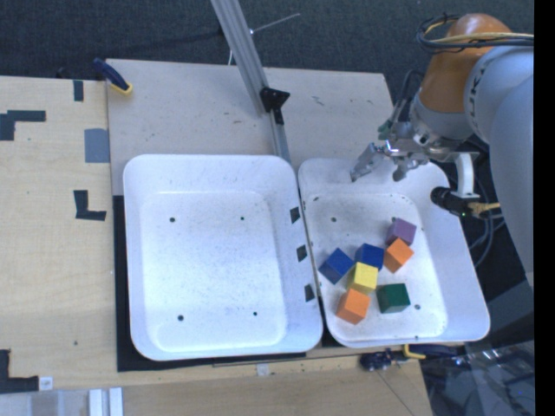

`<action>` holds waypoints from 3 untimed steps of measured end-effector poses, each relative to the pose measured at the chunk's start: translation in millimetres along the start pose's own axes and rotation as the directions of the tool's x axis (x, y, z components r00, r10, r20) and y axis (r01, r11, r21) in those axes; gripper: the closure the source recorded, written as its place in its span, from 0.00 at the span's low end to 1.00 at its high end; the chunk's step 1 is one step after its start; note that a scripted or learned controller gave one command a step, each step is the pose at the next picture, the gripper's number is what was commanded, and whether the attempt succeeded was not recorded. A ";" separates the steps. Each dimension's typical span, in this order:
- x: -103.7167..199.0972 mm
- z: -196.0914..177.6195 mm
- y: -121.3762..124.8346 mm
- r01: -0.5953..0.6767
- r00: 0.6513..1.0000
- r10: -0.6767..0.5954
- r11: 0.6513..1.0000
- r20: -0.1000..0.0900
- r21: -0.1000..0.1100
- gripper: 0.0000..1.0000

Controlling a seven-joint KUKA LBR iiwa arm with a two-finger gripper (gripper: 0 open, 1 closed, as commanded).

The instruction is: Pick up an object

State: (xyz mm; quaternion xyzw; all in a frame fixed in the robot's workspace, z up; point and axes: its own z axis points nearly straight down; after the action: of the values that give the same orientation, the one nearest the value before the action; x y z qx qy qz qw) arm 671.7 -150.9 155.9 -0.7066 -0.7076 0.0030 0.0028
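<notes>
The gripper (380, 169) is hanging over the far edge of the right bin (460, 319), up near that bin's far rim, with its two fingers (360, 172) spread apart and nothing between them — so it's open and carrying zip. The grey arm with its orange band (455, 55) comes in from the right side and bends down to that spot. All the blocks are bunched in the near half of the right bin, well apart from the gripper. Closest to it is a purple block (403, 230) toward the bin's right wall, with an orange block (398, 255) touching it just below. Beside that sits a blue block (370, 255), and a second blue block (336, 265) sits a bit further toward the bin's left wall, tilted on a corner. A yellow block (365, 276) is wedged between the blues, a dark green block (393, 297) is just beside it toward the near rim, and another orange block (353, 305) sits nearest the bin's near edge, touching the yellow one. The left bin (139, 180) sits right beside it, the rims touching — a grey metal rod (243, 42) slants across the bench (173, 102) from the far edge down to where the two bins meet.
</notes>
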 end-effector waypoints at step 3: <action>1.5 -19.2 -8.7 0.000 1.000 0.000 1.000 0.001 -0.013 1.00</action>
State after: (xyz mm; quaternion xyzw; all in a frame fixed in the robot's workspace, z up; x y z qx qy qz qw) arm 663.1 -149.5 175.2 -0.7067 -0.7075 -0.0012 -0.0022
